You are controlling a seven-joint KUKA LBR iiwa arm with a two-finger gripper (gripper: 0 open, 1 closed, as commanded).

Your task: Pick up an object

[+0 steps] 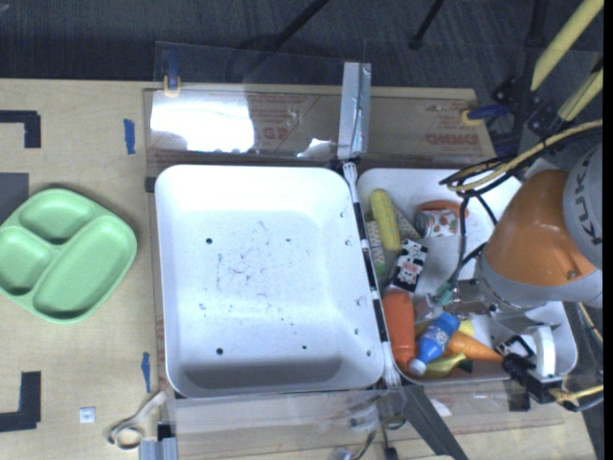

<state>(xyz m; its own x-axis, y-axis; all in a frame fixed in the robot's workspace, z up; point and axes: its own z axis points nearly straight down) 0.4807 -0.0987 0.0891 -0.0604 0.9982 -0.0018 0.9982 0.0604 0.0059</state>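
The right bin [565,353] holds several objects. A yellow corn cob [385,218] lies along its left wall, with a red and white cup [441,220] to its right. A black and white toy [410,263] sits below the corn. At the bin's front lie an orange bottle [399,326], a blue bottle [437,337], an orange carrot [476,347] and a yellow piece [442,366]. The arm's orange band [536,240] hangs over the bin's right half. My gripper [458,295] reaches down just above the blue bottle and carrot, its tips hidden among cables.
The left white bin [259,276] stands beside the right one, split from it by a shared rim. A green divided plate [65,253] rests on the bench at far left. A transparent panel [249,113] stands behind the bins.
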